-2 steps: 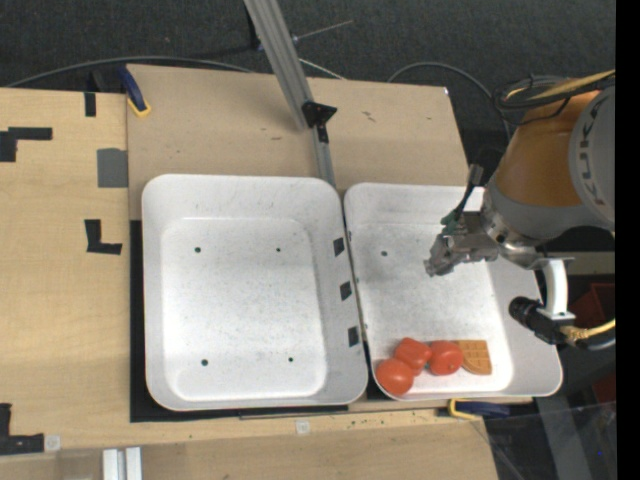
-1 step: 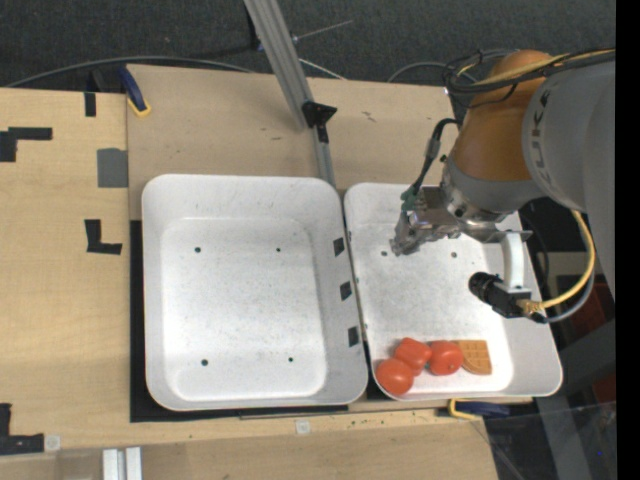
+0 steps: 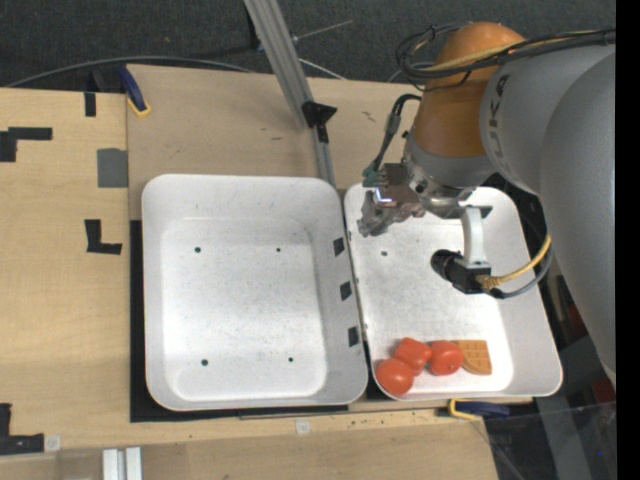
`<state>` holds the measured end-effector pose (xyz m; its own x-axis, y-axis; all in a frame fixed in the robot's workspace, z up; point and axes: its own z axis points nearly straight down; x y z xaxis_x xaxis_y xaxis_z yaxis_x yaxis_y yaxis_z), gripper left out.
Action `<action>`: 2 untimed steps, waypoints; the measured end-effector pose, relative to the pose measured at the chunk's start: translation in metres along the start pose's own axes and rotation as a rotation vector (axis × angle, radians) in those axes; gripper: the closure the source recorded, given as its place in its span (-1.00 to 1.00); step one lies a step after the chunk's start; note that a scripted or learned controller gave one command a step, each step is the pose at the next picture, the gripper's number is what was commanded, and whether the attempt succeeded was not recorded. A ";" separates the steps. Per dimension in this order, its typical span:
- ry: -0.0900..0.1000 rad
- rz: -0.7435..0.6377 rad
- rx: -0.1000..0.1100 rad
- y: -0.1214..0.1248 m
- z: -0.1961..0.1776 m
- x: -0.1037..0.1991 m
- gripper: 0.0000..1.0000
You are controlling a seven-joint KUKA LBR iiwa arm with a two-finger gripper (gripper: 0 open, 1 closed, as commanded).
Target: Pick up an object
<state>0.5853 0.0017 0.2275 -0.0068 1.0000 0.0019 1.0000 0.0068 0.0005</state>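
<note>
Camera view: the gripper (image 3: 378, 211) is seen over the far left corner of the right bin (image 3: 520, 268), and whether it is spread or closed cannot be told. Nothing is seen held in it. Two red tomatoes (image 3: 412, 360) and an orange cracker (image 3: 476, 356) are lying together at the near edge, well apart from it. No pick has been made; reach, grasp and lift are judged outstanding.
</note>
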 end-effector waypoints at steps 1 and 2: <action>-0.002 0.001 0.001 0.018 0.011 0.050 1.00; 0.000 0.001 0.001 0.029 0.003 0.093 1.00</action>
